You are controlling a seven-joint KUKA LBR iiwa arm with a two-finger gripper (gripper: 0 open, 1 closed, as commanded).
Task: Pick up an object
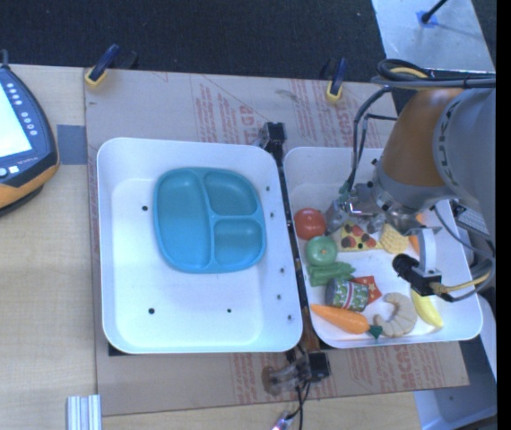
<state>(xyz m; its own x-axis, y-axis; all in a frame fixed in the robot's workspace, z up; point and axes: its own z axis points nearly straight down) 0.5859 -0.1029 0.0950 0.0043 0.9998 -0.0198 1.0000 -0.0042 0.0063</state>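
My gripper (356, 210) hangs low over the back of the right bin (471, 330), just above a pizza slice (356, 237). A red tomato (308, 222) lies to its left, with a green pepper (321, 251) in front of that. Further forward are a small can (347, 294), an orange carrot (340, 319), a pale shrimp-like toy (397, 314) and a yellow banana (428, 311). A yellow wedge (394, 238) shows beside the pizza slice. The arm hides the bin's back right part.
The left bin (121, 312) holds a blue divided plate (209, 219). A tablet-like pendant (4, 141) lies on the bench at far left. Clamps (103, 65) sit along the board's back edge.
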